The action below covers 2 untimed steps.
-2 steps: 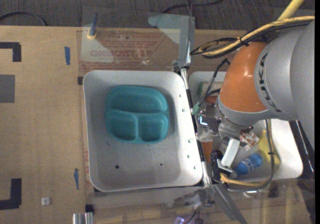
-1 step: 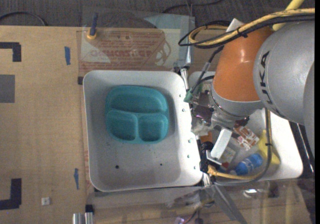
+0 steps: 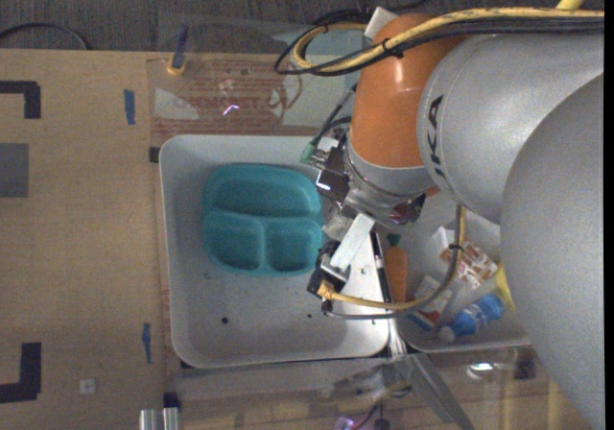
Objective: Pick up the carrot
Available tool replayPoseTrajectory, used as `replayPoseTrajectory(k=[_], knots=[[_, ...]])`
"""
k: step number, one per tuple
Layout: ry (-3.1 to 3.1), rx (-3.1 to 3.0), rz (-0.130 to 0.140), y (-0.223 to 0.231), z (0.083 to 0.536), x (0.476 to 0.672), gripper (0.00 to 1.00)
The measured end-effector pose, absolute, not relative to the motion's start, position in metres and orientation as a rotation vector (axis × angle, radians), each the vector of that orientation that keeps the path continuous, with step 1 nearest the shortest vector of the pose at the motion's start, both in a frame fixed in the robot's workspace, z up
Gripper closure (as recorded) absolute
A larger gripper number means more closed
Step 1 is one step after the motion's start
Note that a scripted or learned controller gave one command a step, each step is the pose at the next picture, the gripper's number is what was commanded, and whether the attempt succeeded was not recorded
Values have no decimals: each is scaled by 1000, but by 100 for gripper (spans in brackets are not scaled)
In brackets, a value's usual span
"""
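The carrot (image 3: 395, 272) shows as a short orange piece in the right bin, close to the wall between the two bins. The arm's orange band and wrist cover most of the space above it. My gripper (image 3: 329, 176) hangs below the wrist, over the left bin's right side at the teal tray's upper right corner. It is up and to the left of the carrot, apart from it. Nothing can be seen held in it.
A teal divided tray (image 3: 261, 217) lies in the left white bin (image 3: 192, 322). The right bin (image 3: 480, 337) holds a blue-capped bottle (image 3: 474, 319) and a printed packet (image 3: 470, 270) near the carrot. The grey arm covers most of the right bin.
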<state>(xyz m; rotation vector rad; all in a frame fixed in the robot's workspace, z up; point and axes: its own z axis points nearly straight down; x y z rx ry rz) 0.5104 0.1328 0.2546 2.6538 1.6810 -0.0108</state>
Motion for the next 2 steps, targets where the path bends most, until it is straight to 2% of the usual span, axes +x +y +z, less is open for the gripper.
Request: replayPoseTrajectory(k=[1,2], knots=[[1421,2799,-11,164,333,486,100],[1420,2801,-12,164,333,486,0]])
